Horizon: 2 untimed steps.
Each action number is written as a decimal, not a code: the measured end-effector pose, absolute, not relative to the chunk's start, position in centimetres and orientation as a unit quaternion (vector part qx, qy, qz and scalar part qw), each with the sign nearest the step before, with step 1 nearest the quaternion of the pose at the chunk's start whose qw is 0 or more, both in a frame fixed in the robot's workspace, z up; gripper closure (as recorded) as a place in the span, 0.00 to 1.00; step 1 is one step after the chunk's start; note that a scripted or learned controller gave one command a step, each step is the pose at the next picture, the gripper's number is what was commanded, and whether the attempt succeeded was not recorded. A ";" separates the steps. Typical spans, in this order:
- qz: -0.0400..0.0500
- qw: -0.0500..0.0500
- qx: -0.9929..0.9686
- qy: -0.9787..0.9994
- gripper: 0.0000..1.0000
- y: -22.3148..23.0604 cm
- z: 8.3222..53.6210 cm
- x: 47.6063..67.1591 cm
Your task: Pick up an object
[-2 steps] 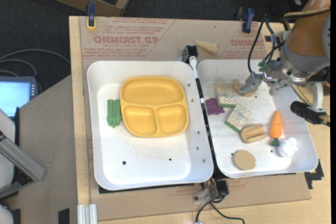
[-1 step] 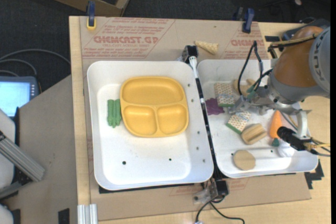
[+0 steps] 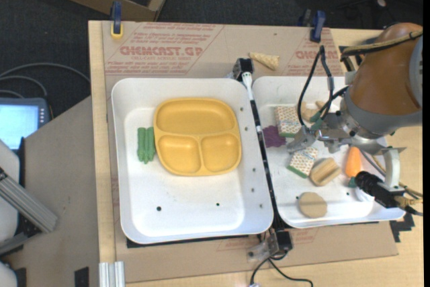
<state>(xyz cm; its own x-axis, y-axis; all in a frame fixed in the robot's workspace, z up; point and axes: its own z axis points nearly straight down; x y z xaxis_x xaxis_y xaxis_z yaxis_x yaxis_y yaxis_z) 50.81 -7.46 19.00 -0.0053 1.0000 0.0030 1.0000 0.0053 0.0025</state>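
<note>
A: Where is the gripper [image 3: 306,138] seen?

B: It is lowered into the right bin [image 3: 336,213], near that bin's left half, among the toy foods. Whether it is released or clenched cannot be told, as the tip is blurred and partly masked by the wrist.

A: Is anything held?

B: Nothing can be made out in its grasp. A purple piece [image 3: 272,137] is found just to its left, and a checkered packet [image 3: 302,160] lies just below it.

A: What else is set in that bin?

B: A bread-like piece [image 3: 324,171], a carrot [image 3: 353,160] and a round tan piece [image 3: 312,204] are seen nearby.

A: And the left bin [image 3: 181,218]?

B: A yellow divided plate [image 3: 197,136] is placed there, with a green pod [image 3: 145,144] beside it.
</note>
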 end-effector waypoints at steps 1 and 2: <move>0.001 0.001 -0.708 -0.707 0.00 -10.9 8.0 53.0; -0.001 -0.003 -0.707 -0.707 0.00 -14.5 8.5 58.5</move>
<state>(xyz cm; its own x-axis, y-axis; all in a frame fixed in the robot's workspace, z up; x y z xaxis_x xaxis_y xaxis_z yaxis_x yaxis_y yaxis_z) 58.51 -14.49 8.51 -0.0010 1.0000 -0.0029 1.0000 0.0010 0.0054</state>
